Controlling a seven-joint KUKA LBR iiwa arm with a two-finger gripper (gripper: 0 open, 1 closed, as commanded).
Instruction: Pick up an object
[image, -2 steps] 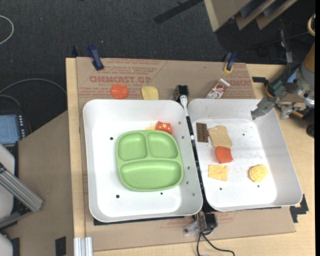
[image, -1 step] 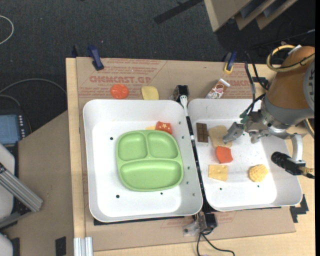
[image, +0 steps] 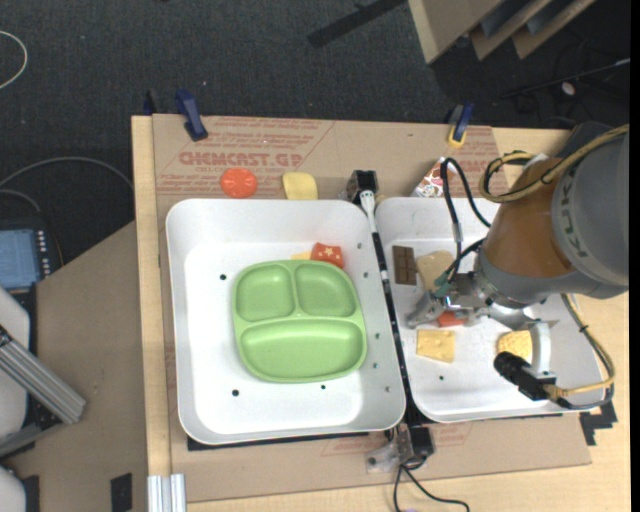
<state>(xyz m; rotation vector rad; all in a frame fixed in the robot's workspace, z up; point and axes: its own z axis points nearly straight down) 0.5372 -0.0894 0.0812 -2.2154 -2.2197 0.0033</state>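
Lettering in red, "CHEMCAST GP" (image: 240, 157), printed across cardboard (image: 200, 300) under both bins; smaller lines below it too fine to read. Clamped at the far edge by two blue clips (image: 190, 113). Dark carpet (image: 80, 70) around the bench, cables trailing.

Gripper (image: 450, 305) low in right bin (image: 470, 405), over a red piece (image: 452, 320), perhaps touching it. Cannot tell whether spread or closed, nor whether anything is held.

Near it: yellow wedge (image: 435, 345) just beside, second yellow bit (image: 515, 343) to the right, brown block (image: 404, 265) and beige lump (image: 437, 268) at the far side.

Left bin (image: 190, 350) bearing a green divided plate (image: 298, 320), red toy (image: 327, 254) at its far rim.

Orange disc (image: 238, 182) and yellow block (image: 299, 186) on cardboard beyond.
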